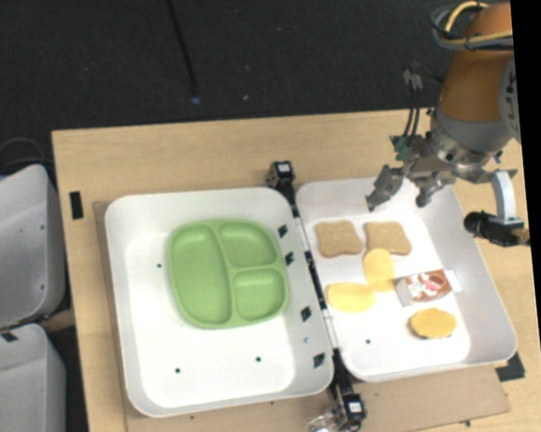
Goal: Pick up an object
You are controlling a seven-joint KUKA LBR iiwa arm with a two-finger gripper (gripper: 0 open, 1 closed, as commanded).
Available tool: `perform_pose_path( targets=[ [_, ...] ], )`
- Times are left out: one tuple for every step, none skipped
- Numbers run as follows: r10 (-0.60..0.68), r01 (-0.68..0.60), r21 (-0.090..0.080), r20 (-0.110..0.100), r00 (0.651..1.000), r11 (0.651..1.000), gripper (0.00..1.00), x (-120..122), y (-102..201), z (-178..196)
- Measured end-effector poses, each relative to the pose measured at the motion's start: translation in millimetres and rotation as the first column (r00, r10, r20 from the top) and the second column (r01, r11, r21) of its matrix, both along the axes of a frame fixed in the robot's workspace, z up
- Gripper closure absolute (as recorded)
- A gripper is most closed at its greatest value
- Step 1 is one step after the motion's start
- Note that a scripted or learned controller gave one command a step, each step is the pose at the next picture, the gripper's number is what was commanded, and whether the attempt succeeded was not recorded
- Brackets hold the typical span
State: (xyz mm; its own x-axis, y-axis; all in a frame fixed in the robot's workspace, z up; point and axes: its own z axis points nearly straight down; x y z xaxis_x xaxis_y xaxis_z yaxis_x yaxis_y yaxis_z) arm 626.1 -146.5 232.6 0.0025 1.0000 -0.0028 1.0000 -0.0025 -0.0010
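Nearest the camera, the front rim of the left bin (221, 398) is seen on the bench (78, 166); inside it a green divided plate (227, 272) lies flat, left of the bins' shared seam, with nothing in its three compartments.

Right of that seam, the right bin (488, 332) holds the candidates for the pick. Two toast-like slices (338, 239) (386, 238) lie side by side just right of the seam, toward the back. Two pale yellow pieces (351, 296) (379, 268) lie in front of them, touching each other. Further right, a small red-and-white packet (424, 286) is seen, and in front of it an orange-yellow round piece (433, 323).

Above the right bin's back edge, the pincer (405, 187) hangs with its two fingers spread apart and nothing between them. The nearest object is judged to be the right-hand slice, just in front of it. A clean grasp is best made by centring the fingers over one separate piece before descent; the touching yellow pair is better avoided, since both could be nudged.
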Motion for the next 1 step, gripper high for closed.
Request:
perform_pose_path(
  targets=[
    [-0.001,0.001,0.0,-0.001,1.0,1.0,0.0,-0.6,-4.1,-62.3]
  ],
)
